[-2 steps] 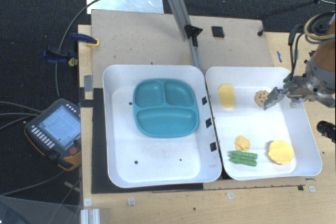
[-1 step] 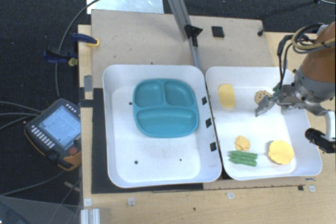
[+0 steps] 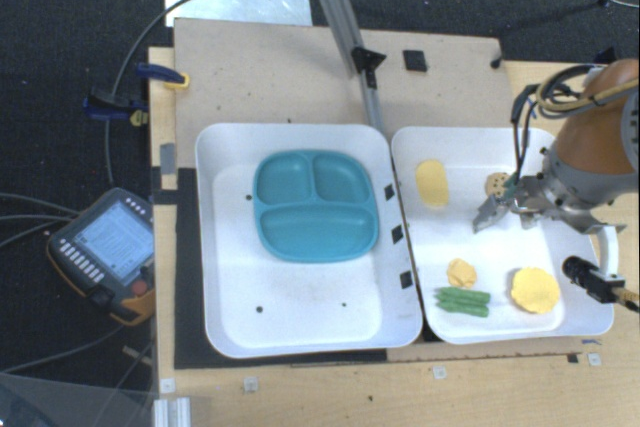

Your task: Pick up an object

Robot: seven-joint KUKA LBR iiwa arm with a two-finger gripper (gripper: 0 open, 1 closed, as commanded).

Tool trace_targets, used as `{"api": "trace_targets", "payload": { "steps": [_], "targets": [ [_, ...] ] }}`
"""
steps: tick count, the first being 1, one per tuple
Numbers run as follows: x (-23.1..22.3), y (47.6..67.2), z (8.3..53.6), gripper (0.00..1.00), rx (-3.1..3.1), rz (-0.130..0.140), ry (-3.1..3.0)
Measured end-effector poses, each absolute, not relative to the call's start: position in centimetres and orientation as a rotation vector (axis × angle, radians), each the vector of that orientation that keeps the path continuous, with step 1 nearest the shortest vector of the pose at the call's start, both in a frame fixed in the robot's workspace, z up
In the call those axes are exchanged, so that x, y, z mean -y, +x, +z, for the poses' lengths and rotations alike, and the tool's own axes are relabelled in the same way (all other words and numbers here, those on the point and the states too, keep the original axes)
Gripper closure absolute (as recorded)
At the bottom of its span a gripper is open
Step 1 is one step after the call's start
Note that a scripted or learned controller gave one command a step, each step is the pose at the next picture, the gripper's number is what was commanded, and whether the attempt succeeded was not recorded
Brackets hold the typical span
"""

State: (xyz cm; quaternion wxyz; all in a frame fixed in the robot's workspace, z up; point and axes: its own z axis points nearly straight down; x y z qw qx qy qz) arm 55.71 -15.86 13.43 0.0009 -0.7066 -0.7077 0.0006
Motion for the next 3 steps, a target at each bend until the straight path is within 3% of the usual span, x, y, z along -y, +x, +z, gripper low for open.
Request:
{"api": "trace_targets", "payload": {
  "steps": [1, 2, 3],
  "targets": [
    [15.9, 55.9, 8.7, 0.0, 2.224, -0.005, -2.224],
    [15.8, 56.2, 10.1, 1.0, 2.23, -0.015, -2.226],
    [15.0, 55.9, 15.0, 1.0, 2.23, -0.005, -2.219]
  ]
}}
